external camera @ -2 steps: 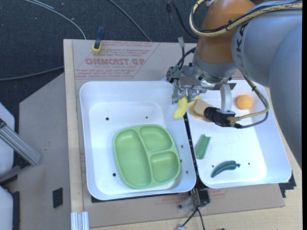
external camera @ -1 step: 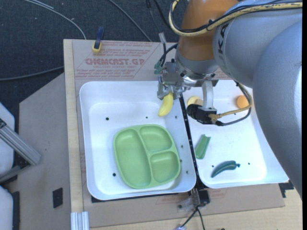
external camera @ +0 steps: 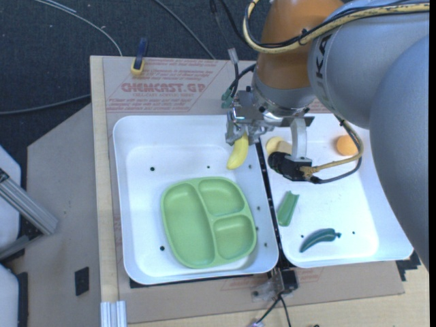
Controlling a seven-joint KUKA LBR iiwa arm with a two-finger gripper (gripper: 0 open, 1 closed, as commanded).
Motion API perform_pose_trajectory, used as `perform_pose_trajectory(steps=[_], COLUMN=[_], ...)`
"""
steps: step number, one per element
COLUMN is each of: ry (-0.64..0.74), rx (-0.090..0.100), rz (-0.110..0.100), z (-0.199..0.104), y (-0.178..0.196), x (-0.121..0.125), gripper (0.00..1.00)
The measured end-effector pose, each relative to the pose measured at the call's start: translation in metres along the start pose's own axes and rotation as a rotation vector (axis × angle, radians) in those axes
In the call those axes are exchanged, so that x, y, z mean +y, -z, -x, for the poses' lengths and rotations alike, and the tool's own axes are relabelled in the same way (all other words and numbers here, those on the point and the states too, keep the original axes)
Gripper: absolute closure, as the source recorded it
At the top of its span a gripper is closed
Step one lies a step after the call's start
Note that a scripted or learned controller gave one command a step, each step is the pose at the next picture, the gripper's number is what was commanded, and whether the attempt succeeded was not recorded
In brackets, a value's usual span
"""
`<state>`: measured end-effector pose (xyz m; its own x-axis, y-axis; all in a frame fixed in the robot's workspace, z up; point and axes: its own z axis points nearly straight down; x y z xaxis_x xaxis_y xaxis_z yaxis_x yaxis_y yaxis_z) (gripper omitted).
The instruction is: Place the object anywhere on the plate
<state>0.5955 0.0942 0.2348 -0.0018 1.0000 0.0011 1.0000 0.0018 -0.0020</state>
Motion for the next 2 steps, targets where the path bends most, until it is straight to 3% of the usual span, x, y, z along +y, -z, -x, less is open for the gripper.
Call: perform_pose_trajectory(steps=[1,2], ry=[0.0,-0.001], rx=[-0.001,-0.001], rz=[0.001,0.001], z=[-0.0057,-0.0056], y=[-0.0033,-0.003], x=[0.0021,0.0021], gripper=[1.0,0.0])
